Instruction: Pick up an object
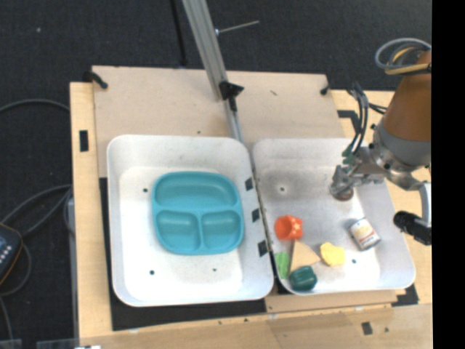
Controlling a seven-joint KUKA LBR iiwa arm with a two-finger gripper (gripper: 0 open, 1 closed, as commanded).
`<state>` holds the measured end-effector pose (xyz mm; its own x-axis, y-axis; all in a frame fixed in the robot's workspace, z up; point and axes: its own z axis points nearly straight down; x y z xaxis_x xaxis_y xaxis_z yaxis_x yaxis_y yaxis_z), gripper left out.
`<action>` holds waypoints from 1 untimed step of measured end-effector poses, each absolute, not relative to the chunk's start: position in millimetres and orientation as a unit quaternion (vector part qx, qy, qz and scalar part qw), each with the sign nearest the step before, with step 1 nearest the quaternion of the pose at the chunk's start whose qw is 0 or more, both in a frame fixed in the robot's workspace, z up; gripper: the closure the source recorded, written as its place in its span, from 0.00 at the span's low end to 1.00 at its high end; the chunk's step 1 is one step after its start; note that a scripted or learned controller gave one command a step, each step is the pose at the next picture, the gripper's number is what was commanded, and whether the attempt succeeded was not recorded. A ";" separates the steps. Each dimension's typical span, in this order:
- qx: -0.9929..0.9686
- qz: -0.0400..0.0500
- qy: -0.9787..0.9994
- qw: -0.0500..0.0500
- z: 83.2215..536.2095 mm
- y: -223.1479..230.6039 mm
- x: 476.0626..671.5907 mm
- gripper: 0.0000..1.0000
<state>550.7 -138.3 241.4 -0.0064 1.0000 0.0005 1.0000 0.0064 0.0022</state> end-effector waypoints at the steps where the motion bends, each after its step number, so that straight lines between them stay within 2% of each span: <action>1: 0.704 0.001 0.710 0.000 235.5 -78.8 566.2 1.00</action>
